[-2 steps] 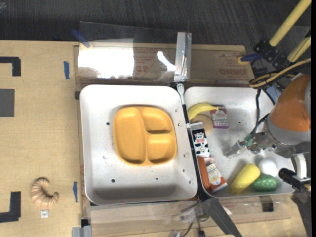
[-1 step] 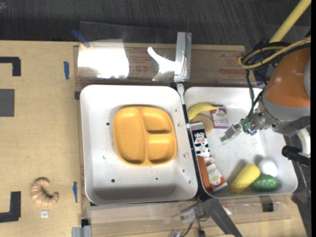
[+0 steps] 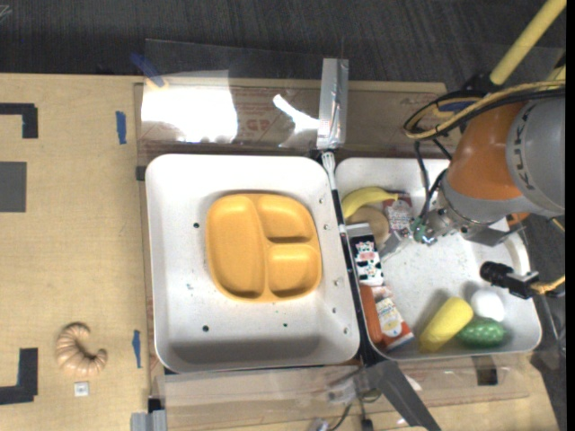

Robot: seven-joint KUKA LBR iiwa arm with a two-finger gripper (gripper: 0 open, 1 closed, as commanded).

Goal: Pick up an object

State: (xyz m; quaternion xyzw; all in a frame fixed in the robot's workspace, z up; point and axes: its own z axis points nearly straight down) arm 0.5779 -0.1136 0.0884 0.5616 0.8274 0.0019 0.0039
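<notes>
A: Where does the grey arm with the orange band (image 3: 490, 160) sit?

B: It comes in from three o'clock and bends down over the right shallow white bin (image 3: 530, 326). Its two-finger gripper (image 3: 420, 230) hangs at the bin's upper middle, toward eleven o'clock of that bin's floor.

A: Spread or pinched?

B: I cannot tell; the tip is small and partly blurred against the clutter beneath it. Nothing visibly sits between the tips.

A: What lies near it?

B: A curved yellow banana (image 3: 364, 199) is just beside the gripper at nine o'clock, near the bin's top-left corner. A small reddish-and-white packet (image 3: 397, 214) lies between banana and gripper. Along the bin's left wall, a black-and-white patterned carton (image 3: 367, 260) sits above an orange-and-white flat box (image 3: 388, 317), toward seven o'clock.

A: And the lower end?

B: At five o'clock in the bin, a yellow lemon-shaped plastic fruit (image 3: 446, 321) touches a bumpy green plastic fruit (image 3: 482, 333), with a white rounded ball (image 3: 489, 305) just above the green one. All three are well apart from the gripper.

A: The other bin?

B: The left shallow white bin (image 3: 171, 241) holds a yellow-orange divided plastic tray (image 3: 263, 245), three compartments, lying flat at its centre.

A: Anything outside?

B: A tan curled croissant-like toy (image 3: 81, 348) rests on the cardboard-coloured bench (image 3: 63, 241) at seven o'clock of the view.
</notes>
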